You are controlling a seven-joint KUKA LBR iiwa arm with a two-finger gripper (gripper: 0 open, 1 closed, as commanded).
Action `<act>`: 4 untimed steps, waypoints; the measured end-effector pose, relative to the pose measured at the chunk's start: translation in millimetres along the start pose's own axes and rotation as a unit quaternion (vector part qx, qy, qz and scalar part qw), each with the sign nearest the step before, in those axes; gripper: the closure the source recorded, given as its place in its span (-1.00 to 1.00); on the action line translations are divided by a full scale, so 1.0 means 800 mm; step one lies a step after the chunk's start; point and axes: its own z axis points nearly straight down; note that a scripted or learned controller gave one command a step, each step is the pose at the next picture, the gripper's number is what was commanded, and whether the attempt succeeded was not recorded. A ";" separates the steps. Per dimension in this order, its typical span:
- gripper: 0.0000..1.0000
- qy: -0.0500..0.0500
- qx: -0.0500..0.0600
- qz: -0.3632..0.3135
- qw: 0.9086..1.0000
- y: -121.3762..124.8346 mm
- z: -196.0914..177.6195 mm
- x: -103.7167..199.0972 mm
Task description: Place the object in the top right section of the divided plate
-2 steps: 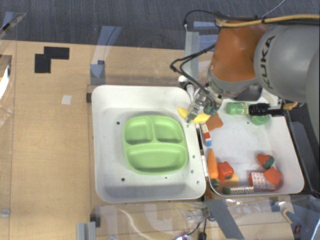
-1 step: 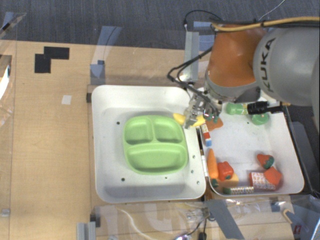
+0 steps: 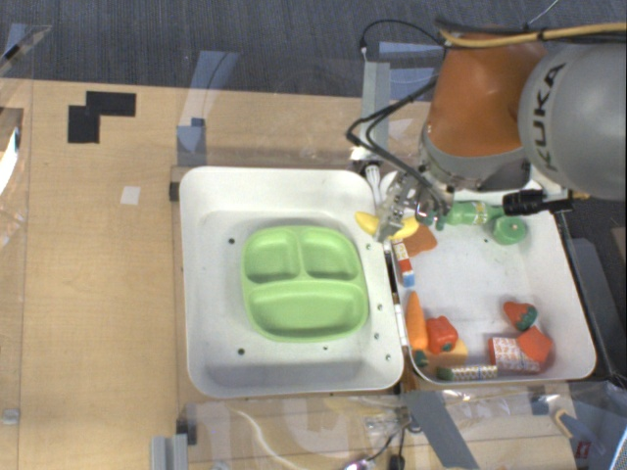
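A grey and orange robot arm (image 3: 509, 96) is reaching in from the upper right, its gripper (image 3: 400, 213) hovering over the seam between two white bins, fingers closing on a yellow object (image 3: 367, 224). The green divided plate (image 3: 304, 282) is sitting in the left bin (image 3: 211, 262), centre frame.

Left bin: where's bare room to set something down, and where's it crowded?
Bare floor rings the green divided plate in the left bin, widest along its left and bottom walls; the plate's sections are bare too. The right bin is crowded bottom-left, by the carrot, and under the gripper.
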 end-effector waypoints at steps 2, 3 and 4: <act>1.00 0.000 0.001 -0.112 0.994 -0.022 0.024 -0.012; 1.00 -0.001 0.000 -0.136 0.991 0.007 0.023 -0.027; 1.00 -0.002 0.000 -0.202 0.979 -0.025 0.023 -0.069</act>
